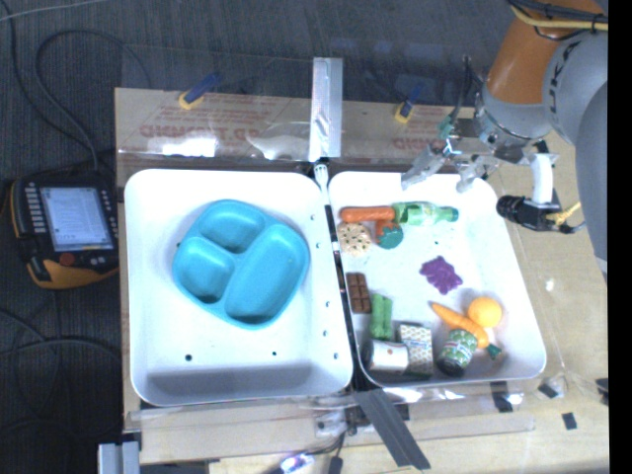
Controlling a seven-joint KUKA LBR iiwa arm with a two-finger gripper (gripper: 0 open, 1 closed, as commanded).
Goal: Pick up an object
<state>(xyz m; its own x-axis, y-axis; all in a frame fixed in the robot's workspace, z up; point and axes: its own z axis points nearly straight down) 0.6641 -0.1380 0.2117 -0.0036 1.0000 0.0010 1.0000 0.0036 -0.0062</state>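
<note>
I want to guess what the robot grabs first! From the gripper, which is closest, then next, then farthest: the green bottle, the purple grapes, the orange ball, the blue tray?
Measured from the gripper, in the camera view:
1. Green bottle, at the right bin's far end, just under the gripper.
2. Purple grapes, mid right bin.
3. Orange ball, toward the right bin's near right corner.
4. Blue tray, over in the left bin.

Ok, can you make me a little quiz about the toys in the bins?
1. True or false: the blue divided plate lies in the left bin.
2. Which is nearest the tool? A) green bottle B) purple toy C) orange ball
3. Fill in: the tool hangs over the right bin's ___ edge.

Key: 1 true; 2 A; 3 far.
</note>
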